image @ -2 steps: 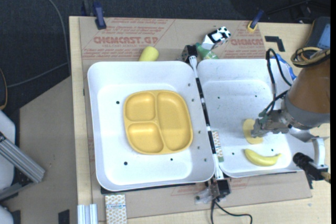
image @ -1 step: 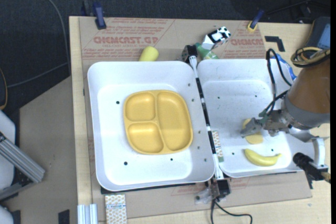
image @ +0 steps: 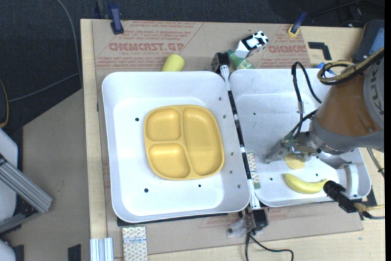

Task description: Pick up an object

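Observation:
A yellow banana (image: 303, 183) lies near the front edge of the right bin (image: 263, 107). Just above it sits a small pale yellow piece (image: 295, 162), partly hidden under the wrist. My gripper (image: 282, 153) is low in the right bin, directly over that small piece and just up-left of the banana. The grey arm with its orange band (image: 345, 108) reaches in from the right and hides the bin's right side. In the left bin (image: 122, 131) rests a yellow three-compartment plate (image: 183, 142).
Behind the bins, a small yellow object (image: 173, 62) and a black-and-white toy (image: 253, 42) sit on the cardboard-covered bench. Blue clamps (image: 114, 18) hold the back edge. Black cables (image: 299, 88) loop above the right bin.

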Controlling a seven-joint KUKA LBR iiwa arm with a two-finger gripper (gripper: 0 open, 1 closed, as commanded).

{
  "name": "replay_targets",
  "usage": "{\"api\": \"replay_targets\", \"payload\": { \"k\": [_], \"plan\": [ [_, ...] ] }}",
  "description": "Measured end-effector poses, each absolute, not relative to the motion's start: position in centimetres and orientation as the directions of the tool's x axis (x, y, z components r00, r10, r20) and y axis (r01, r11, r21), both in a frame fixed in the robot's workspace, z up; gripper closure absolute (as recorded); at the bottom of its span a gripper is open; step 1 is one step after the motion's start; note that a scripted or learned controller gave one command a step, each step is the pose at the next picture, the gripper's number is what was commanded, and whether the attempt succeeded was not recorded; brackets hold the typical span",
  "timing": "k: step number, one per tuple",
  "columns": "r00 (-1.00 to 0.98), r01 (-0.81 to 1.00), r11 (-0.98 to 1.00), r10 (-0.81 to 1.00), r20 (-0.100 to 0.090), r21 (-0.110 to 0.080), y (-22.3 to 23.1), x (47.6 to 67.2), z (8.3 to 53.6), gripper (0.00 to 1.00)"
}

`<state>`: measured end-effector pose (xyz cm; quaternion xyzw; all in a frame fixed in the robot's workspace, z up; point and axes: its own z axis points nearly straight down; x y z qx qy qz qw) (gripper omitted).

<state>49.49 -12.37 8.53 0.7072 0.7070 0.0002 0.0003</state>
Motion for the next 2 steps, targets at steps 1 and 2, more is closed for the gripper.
{"api": "replay_targets", "payload": {
  "k": [1, 2],
  "plan": [
    [0.002, 1.0, -0.002, 1.0, -0.002, 0.002, -18.7, 51.6, 13.5, 0.0],
    [-0.001, 1.0, 0.001, 1.0, 0.002, -0.002, -12.4, 50.7, 9.4, 0.0]
  ]
}}
